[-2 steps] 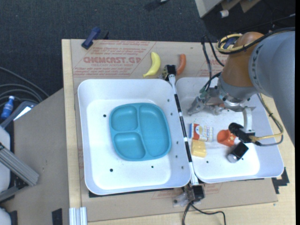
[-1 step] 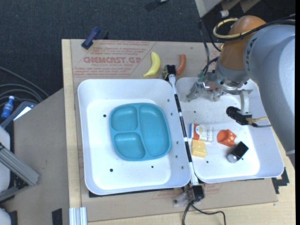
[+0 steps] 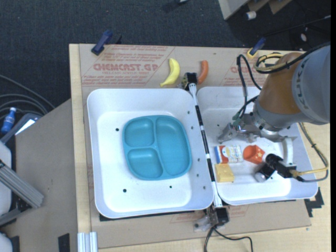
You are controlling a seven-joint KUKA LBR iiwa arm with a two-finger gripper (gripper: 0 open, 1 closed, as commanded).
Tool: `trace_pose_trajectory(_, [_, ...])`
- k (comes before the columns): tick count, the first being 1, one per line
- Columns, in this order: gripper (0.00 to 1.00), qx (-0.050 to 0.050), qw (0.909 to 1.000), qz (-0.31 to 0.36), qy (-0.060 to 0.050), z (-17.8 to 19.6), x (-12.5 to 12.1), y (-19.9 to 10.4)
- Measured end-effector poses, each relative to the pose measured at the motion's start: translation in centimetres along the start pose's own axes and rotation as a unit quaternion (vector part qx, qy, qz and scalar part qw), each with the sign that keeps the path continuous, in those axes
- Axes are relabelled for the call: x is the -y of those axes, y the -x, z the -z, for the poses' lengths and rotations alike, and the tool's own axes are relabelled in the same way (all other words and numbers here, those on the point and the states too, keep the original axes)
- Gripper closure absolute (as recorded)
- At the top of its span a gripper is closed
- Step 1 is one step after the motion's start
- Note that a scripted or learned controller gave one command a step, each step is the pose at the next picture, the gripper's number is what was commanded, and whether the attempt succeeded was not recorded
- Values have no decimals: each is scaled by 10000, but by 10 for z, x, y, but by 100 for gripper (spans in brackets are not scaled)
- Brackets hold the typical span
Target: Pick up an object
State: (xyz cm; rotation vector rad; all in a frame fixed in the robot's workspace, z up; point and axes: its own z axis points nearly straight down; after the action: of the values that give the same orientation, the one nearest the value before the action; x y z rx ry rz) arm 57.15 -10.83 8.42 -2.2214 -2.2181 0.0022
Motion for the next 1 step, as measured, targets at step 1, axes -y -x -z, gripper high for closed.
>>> trace_pose_trajectory(1, [0,5,10000,11,19,1,-95,-2])
